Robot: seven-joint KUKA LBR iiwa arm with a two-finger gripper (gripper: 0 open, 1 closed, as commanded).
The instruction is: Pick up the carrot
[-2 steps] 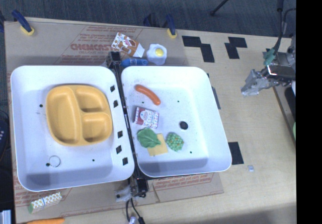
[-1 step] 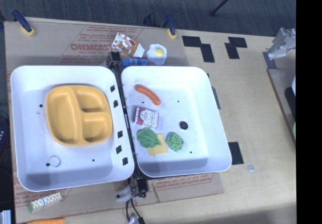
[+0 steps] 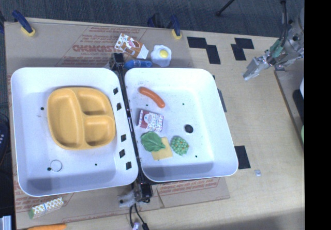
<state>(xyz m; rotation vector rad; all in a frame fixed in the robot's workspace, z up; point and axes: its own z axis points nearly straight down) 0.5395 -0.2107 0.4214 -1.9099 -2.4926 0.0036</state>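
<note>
At the near end of the right bin [image 3: 222, 120] lie a green leaf [image 3: 151, 141] on a yellow slice [image 3: 163, 151] and a dotted green ball [image 3: 179, 145]. Just beyond sits a red-and-white packet [image 3: 149, 120]. Farther back lies the carrot [image 3: 152, 96], its long axis slanting from far-left to near-right, touching nothing. The left bin [image 3: 26, 120] holds a yellow divided tray [image 3: 81, 117]. Well off to the right, over the desk [image 3: 258, 120], hangs the gripper [image 3: 254, 70], away from both bins; I cannot tell how its fingers are set.
</note>
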